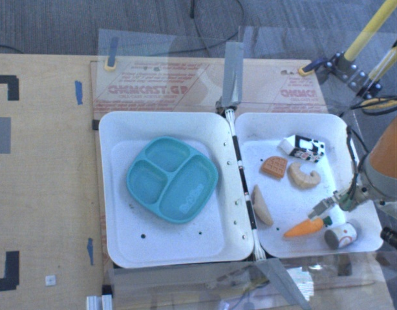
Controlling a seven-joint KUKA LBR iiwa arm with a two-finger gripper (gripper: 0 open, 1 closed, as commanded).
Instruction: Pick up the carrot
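Approach step, grasp not made yet as far as I can judge. Carrot [306, 227] lies flat in the right bin [276, 126], near its 5 o'clock corner, tip pointing to 9, green top toward 3. Gripper [333, 205] sits just off the carrot's top end, at about 1 o'clock from it, coming in from the right. One pale finger is visible close to the green end; can't tell how wide the hand stands or whether anything is between the fingers, too small and foreshortened.

Next move, my read: centre over the orange body, not the leafy end, line the fingers across the long axis, then drop and close.

Clearances:
- small white cylinder [341, 236] just beside the carrot top at 4 o'clock, likely to get bumped.
- bin's front wall close at 6.
- tan wedge [261, 206] at 9, apart from the tip.
- croissant-like piece [304, 175] and waffle [273, 167] at 12, well apart.

Open room is above the carrot's middle. Left bin with the teal divided plate [172, 179] is out of play.
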